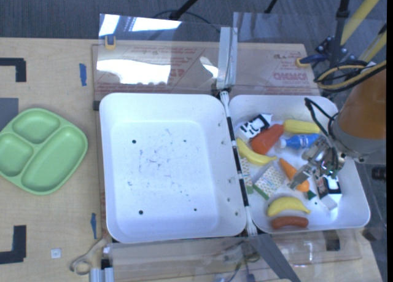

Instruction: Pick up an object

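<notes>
The toys in the right bin [353, 216] were judged light, stiff and slippery plastic. From left to right, a yellow banana [255, 153], a red sausage [289, 222] near the front edge and an orange carrot [288, 168] were seen; the carrot's middle was judged best gripped. Whether the gripper [314, 167] was released or clenched could not be told

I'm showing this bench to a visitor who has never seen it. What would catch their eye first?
Probably the right bin, crowded with bright toy food: yellow bananas, an orange carrot and a red sausage near its front edge. The arm's claw hangs low over that clutter from the right. Next, the left bin, and a green divided plate lying on the bench far left.
</notes>
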`<action>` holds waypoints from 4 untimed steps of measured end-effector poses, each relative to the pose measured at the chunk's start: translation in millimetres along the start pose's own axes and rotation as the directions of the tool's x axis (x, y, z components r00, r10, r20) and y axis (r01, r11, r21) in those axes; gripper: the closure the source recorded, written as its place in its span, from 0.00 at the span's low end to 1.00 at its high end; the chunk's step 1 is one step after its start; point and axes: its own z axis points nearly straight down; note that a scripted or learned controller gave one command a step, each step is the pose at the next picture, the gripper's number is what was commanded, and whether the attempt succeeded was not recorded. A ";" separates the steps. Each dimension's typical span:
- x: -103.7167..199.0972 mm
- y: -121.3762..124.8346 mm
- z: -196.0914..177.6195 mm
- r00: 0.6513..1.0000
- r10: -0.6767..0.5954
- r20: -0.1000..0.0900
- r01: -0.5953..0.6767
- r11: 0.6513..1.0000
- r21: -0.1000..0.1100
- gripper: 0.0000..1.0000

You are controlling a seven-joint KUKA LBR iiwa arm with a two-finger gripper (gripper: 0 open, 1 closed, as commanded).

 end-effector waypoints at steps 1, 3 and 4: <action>-6.9 -7.7 23.8 0.993 -0.118 -0.001 0.118 0.993 -0.001 0.00; -1.8 -2.6 23.3 0.954 -0.299 0.002 0.299 0.954 -0.001 1.00; -52.6 47.8 -84.9 0.980 -0.197 0.003 0.197 0.980 -0.001 1.00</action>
